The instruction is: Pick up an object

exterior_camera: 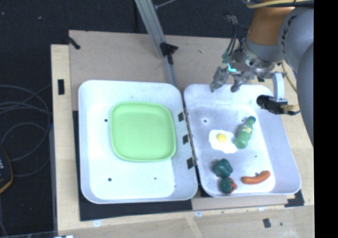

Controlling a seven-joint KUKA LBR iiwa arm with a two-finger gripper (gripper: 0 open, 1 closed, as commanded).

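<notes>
From the overhead camera I see my gripper point(225, 84) hanging spread open and holding nothing over the far rim of the right bin point(203, 100), well apart from the toys nearer me. I count one fried egg point(222, 140), one green bottle point(244, 132), one sausage point(255, 178), two green peppers point(222, 167). The left bin point(92, 126) holds one green plate point(142, 131).

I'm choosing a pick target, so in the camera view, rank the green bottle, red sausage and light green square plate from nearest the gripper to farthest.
1. Green bottle, right bin, below the gripper.
2. Light green square plate, left bin, across the divide.
3. Red sausage, right bin's near corner.
</notes>
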